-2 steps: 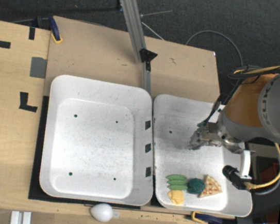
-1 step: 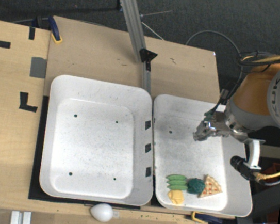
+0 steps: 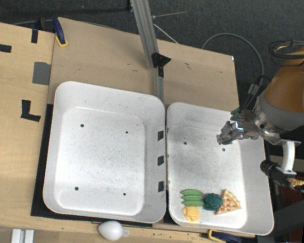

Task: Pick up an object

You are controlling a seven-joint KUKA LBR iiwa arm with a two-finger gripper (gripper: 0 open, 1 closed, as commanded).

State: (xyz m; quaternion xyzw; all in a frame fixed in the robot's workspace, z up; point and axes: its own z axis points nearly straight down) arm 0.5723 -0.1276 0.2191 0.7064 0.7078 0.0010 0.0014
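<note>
While I am reaching in from the right, this is what is showing:

My pincer [image 3: 227, 136]: hanging over the far part of the right bin [image 3: 202, 165]. I cannot tell if it is spread or pressed together. Nothing is showing in it.

Toys: sitting at the near end of the right bin, well apart from my pincer.

Green pod [image 3: 191, 195]: lying just above the yellow piece [image 3: 191, 212].

Dark green lump [image 3: 212, 201]: sitting between the pod and the pizza slice [image 3: 229, 203], touching both.

Left bin [image 3: 102, 150]: sitting right beside the right bin.

White egg [image 3: 111, 230]: lying on the bench, just in front of the left bin.
</note>
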